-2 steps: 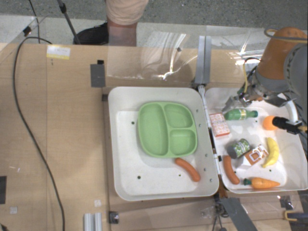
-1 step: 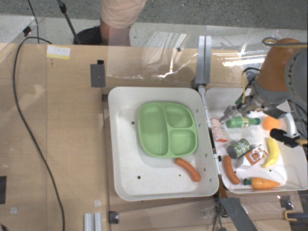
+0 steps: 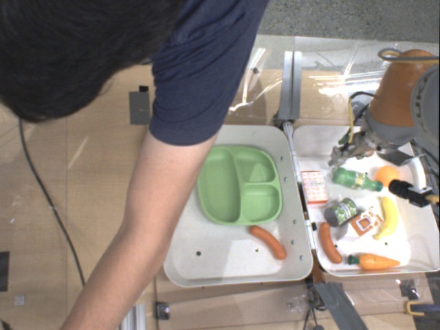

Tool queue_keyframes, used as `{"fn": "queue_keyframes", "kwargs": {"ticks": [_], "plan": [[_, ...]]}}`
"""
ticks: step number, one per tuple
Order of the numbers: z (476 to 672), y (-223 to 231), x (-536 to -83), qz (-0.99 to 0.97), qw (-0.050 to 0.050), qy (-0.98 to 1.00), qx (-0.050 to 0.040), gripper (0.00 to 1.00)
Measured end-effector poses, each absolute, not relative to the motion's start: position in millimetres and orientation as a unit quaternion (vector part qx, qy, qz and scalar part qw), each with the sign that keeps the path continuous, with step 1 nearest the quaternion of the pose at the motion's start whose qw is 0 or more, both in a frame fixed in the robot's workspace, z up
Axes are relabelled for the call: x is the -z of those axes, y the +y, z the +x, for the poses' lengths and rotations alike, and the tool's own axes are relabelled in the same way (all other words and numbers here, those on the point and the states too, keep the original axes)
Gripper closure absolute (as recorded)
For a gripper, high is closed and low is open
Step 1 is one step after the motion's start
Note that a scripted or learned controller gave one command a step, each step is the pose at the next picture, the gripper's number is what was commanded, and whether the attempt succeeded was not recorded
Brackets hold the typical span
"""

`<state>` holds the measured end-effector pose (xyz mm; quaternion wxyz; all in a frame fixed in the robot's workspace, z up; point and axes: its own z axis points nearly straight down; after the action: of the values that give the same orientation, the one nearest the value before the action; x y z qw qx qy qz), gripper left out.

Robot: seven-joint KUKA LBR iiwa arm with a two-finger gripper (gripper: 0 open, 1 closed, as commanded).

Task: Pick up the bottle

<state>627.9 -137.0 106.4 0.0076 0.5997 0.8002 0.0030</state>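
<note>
Hand (image 3: 344, 151) just above bottle (image 3: 355, 179) (apart)

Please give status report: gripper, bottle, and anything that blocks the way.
Gripper above right bin's back left, nothing seen held. Green bottle lying on its side just in front of it, orange at its cap end. Person's arm over left bin.

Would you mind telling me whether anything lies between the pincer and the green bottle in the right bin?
Nothing visible does. The pincer hangs just above the bottle, over bare bin floor. The orange sits off the bottle's cap end, and the can lies nearer the camera, both aside from that path.
</note>
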Motion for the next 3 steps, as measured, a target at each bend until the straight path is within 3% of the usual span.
{"fn": "queue_keyframes", "kwargs": {"ticks": [1,2,3], "plan": [[609.4,-241,-142,0.596,0.005,0.803,-0.0008,1.00],[644.0,-200,-176,0.508,0.005,0.861,-0.0014,1.00],[643.9,-200,-176,0.508,0.005,0.861,-0.0013,0.00]]}}
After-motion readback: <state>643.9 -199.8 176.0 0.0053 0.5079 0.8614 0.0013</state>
